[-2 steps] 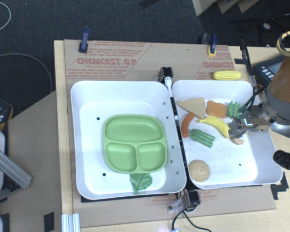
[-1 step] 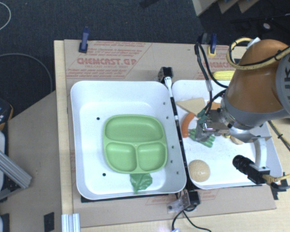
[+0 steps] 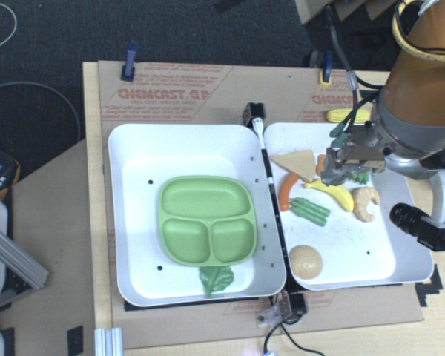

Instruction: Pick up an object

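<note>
The gripper [image 3: 334, 175] hangs low over the right bin [image 3: 378, 269], near its far edge, directly above the banana [image 3: 335, 193]; whether it grips anything is unclear.

Dark grey carpeted floor [image 3: 133, 13] fills the top of the frame and runs down the left side. A thin pale cable [image 3: 30, 87] loops across it at upper left. A brown paper-covered board with red lettering [image 3: 170, 87] tops the bench. Two blue clamps [image 3: 129, 61] grip its top edge.
</note>
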{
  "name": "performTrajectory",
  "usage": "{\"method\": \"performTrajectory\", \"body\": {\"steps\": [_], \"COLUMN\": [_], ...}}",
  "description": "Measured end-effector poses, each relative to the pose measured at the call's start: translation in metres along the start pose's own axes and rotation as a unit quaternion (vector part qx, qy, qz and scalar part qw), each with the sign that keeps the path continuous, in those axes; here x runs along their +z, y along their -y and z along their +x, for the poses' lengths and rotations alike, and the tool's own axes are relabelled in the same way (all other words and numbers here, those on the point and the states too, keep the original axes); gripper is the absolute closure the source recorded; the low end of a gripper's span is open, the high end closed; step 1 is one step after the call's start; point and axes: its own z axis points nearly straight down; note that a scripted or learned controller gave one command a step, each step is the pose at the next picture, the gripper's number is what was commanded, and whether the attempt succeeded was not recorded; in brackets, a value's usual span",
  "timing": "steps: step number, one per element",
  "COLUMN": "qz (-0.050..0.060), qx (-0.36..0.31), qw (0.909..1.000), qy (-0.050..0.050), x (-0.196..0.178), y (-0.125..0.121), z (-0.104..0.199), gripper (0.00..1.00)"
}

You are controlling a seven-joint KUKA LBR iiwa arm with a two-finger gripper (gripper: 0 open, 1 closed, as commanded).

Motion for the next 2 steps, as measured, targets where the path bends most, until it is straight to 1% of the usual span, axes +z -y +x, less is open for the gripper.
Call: {"method": "performTrajectory", "body": {"steps": [1,2], "qz": [0.004,0.005], "qx": [-0.001,-0.001], "qw": [1.0000,1.0000], "qy": [0.000,0.000], "x": [-0.041,-0.060], "y": [0.000,0.000], "z": [0.040,0.090], "gripper": [1.00,1.00]}}
